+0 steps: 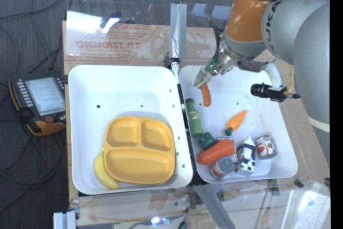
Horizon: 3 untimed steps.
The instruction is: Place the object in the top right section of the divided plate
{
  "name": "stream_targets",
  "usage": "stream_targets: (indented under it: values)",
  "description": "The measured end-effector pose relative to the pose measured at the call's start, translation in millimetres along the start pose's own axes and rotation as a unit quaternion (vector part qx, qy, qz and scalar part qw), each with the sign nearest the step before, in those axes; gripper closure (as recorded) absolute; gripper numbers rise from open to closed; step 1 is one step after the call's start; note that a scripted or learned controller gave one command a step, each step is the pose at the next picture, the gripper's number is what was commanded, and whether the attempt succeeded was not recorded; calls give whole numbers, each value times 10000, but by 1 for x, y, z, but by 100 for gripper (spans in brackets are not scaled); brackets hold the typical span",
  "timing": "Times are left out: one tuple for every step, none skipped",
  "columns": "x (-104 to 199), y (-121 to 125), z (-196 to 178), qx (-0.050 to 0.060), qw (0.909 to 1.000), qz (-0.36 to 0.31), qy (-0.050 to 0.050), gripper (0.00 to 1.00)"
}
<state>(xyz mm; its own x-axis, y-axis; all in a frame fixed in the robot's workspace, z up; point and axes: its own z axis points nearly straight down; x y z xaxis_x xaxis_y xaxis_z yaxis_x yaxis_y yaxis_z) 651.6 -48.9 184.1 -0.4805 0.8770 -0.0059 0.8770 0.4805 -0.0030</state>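
The yellow divided plate [140, 148] lies in the left bin [91, 94], toward its front. Its top right section [159, 135] holds nothing. My gripper [202, 80] hangs over the far left part of the right bin [278, 120], pointing down and to the left. A small orange sausage-shaped piece [205, 95] lies just below the gripper's tip, very close to it. I cannot make out whether the two touch.
The right bin also holds a green bottle [193, 118], a small carrot [236, 120], a large carrot [215, 150], two cans [222, 167] and a cow-patterned carton [246, 158]. A banana [104, 171] pokes out from under the plate's left edge. A teach pendant [37, 99] lies left of the bins.
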Motion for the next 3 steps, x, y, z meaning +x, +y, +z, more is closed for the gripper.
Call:
stream_targets:
  values:
    - [0,1,-9,2,10000,-6,-7,100]
    - [66,-22,0,-9,9995,-324,28,100]
    - [151,-37,-13,-9,9986,-529,40,100]
